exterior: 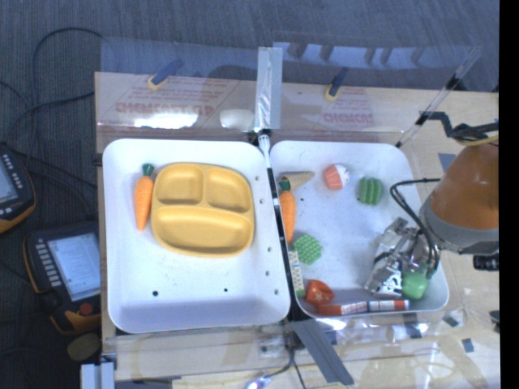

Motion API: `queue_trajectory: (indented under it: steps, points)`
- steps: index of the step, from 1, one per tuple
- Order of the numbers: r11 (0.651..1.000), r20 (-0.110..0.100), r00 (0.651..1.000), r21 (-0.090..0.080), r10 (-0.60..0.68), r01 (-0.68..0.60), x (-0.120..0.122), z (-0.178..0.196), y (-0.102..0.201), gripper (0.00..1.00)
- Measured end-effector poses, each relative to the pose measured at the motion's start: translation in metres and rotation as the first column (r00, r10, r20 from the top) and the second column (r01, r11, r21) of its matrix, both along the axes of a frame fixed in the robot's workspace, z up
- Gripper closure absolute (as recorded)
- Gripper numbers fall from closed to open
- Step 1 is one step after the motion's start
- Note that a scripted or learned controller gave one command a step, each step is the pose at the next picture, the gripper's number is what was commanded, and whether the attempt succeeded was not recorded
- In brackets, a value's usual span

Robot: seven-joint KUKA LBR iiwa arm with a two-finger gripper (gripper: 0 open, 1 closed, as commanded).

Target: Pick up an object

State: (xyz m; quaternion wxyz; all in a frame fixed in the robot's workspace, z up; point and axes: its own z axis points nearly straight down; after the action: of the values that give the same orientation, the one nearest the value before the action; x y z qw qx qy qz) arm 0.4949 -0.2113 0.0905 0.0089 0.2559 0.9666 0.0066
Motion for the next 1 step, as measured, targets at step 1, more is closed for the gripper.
queue_trajectory:
  steps: [1]
  points:
    - [0.998,0.001,0.998,0.0,0.063,-0.063,0.0007,0.0,0.0012,0.0]
